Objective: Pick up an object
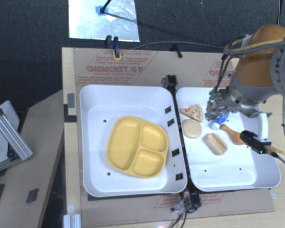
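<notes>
Now, I see gripper (217, 114) low in right bin (228, 184) | jaw state hidden, cannot tell | blue object (222, 118) partly covered beneath it | bin's near half open.

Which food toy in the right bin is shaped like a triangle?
The pizza slice, at the bin's upper left. The cookie below it is round, and the bread roll is oblong.

**Non-task items on the bench**

Two white bins are set side by side: left bin (92, 127), right bin (270, 175). A brown board (133, 65) printed with red lettering is seen beneath both. A blue-and-yellow clamp (116, 47) is fixed at the board's far edge. A shiny sheet (104, 13) lies on the dark floor beyond. An aluminium extrusion (7, 132) is seen at the left.
</notes>
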Motion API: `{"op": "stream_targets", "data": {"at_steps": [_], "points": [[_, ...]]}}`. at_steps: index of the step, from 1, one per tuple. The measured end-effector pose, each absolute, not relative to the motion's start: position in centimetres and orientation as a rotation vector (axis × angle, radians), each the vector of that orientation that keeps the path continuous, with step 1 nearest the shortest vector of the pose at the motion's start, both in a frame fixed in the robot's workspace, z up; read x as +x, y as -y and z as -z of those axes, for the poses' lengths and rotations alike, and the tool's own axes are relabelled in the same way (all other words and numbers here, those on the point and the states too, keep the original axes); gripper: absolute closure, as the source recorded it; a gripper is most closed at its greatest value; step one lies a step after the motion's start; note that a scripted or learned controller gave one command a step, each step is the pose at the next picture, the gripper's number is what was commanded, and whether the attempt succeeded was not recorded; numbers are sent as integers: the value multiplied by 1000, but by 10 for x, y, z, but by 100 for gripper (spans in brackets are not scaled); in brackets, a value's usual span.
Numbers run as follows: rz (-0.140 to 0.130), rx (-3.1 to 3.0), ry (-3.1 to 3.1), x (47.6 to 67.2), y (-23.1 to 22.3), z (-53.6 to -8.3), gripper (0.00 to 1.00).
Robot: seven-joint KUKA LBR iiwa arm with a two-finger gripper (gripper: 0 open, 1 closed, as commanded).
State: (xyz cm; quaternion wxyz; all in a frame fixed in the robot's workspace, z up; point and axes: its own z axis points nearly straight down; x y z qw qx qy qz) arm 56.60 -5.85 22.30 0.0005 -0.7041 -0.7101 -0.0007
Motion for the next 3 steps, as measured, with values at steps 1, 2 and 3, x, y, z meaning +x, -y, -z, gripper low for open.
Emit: {"op": "stream_targets", "data": {"at_steps": [1,2,3], "points": [[3,-2211,2230,559,10,-215,100],[2,-2211,2230,550,-40,-209,100],[5,-2210,2232,554,-90,-212,100]]}}
